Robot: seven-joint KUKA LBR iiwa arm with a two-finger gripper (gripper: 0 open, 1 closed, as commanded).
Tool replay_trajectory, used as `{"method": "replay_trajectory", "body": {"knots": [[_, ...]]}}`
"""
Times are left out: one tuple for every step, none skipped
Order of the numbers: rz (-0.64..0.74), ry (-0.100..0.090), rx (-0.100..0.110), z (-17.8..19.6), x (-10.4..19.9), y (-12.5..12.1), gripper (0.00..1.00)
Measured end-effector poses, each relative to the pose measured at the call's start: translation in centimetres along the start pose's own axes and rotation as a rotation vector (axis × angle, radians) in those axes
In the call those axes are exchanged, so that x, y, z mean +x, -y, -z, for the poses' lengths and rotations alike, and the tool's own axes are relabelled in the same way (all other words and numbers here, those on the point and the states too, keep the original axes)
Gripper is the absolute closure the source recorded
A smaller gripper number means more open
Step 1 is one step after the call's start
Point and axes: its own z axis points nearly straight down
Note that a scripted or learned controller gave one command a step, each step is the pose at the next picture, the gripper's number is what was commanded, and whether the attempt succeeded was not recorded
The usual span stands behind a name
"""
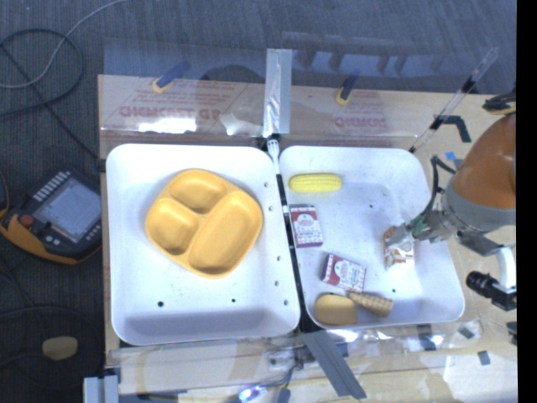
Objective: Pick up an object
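The arm (487, 183) reaches in from the right edge of the frame, and its gripper (409, 235) sits low over the right side of the right bin (436, 305), right at a small crumpled packet (398, 250). The packet's top meets the fingertips, which suggests a grasp is being tried on it, but I cannot tell from here whether the fingers are spread or pressed together, nor whether the packet is truly between them.

The loose items all lie in the right bin, presumably because that is the bin to pick from. I count six: one corn cob (315, 183) near the upper left corner, two red-and-white cartons (one upright near the divider (306, 226), one tilted lower down (342, 271)), one bread roll (335, 309) at the lower left, one waffle cone (370, 302) just beside it, and the packet.

The left bin (126, 309) holds a single yellow divided plate (204, 222) with three compartments, set near its middle.

Outside the bins, at the left of the frame, a teach pendant (54, 217) lies on the floor.
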Motion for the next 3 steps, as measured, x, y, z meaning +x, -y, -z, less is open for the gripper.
{"method": "replay_trajectory", "body": {"knots": [[-0.059,-0.018,0.037,7.2,4.9,-2.9,1.00],[-0.059,-0.018,0.037,7.2,4.9,-2.9,0.00],[0.031,-0.017,0.037,5.5,6.1,-3.0,0.00]]}}
